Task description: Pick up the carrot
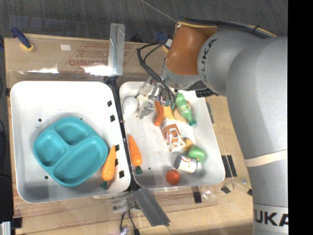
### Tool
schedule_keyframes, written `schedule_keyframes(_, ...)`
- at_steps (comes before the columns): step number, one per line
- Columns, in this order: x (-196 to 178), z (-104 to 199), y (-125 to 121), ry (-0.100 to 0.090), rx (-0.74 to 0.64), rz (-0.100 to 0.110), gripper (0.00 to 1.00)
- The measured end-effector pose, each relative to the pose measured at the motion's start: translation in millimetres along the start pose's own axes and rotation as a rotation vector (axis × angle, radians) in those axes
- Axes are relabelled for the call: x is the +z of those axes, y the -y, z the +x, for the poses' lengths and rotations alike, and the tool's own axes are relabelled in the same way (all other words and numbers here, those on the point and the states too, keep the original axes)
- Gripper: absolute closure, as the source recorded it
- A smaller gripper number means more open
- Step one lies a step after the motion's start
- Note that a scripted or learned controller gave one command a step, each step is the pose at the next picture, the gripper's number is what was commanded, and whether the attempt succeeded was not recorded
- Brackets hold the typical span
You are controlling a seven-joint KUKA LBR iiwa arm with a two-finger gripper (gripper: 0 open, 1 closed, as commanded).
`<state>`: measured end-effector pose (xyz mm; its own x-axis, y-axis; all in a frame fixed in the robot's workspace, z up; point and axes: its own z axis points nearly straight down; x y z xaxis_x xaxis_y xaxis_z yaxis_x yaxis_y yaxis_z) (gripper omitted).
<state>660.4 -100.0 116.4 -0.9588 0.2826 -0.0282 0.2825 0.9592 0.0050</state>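
Nearest the camera, in the right-hand shallow white bin [146, 177], a small round red tomato-like toy [172, 176] sits near the front wall, with a white cup-shaped piece [188, 164] and a green rounded toy [196, 153] just behind it. Two orange carrots with dark green tops lie along the divider: one carrot [134, 152] inside the right bin against its left wall, the other carrot [109, 164] in the left white bin [29, 97], touching the teal sectioned plastic plate [70, 151]. Further back lie a white and orange printed carton [172, 133], a green bottle [183, 108] and a white egg-shaped object [130, 104]. At the far end the two-finger gripper [152, 100] hangs low over the clutter beside a short orange piece [159, 113]; whether its fingers are spread or closed, I cannot tell. The main risk, as I judge it, is mistaken identity: the orange piece lies closest and could be seized instead of a true carrot. Both carrots hug bin walls, so a finger may strike the wall or divider, and the slim tapered shape could slip or roll. Descending here could also jostle the bottle and carton.
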Motion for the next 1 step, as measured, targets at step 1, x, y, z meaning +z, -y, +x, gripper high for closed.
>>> schedule_keyframes(1, -79.9, 46.8, -102.2, -0.021, -0.385, -0.003, 0.00)
